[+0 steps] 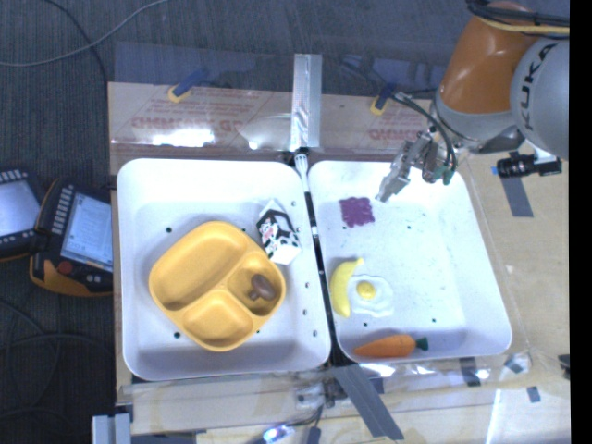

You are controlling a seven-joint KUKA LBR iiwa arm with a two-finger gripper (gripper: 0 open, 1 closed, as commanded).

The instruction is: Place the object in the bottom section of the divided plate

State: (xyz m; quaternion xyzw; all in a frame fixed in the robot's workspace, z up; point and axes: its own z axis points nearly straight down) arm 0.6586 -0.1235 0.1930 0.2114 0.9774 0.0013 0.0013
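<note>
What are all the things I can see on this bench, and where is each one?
Bins: two, white, side by side.
Divided plate: one, yellow, left bin.
Small brown object: one, in the plate's right section.
Milk carton: one, black and white, left bin beside the plate.
Grapes: one bunch, purple, right bin, far end.
Banana: one, yellow, right bin, touching the egg.
Fried egg: one, white with yellow yolk, right bin.
Carrot: one, orange, right bin, near edge.
Handheld controller: one, grey and orange, left of bench.
Gripper: one, above the right bin near the grapes.
</note>
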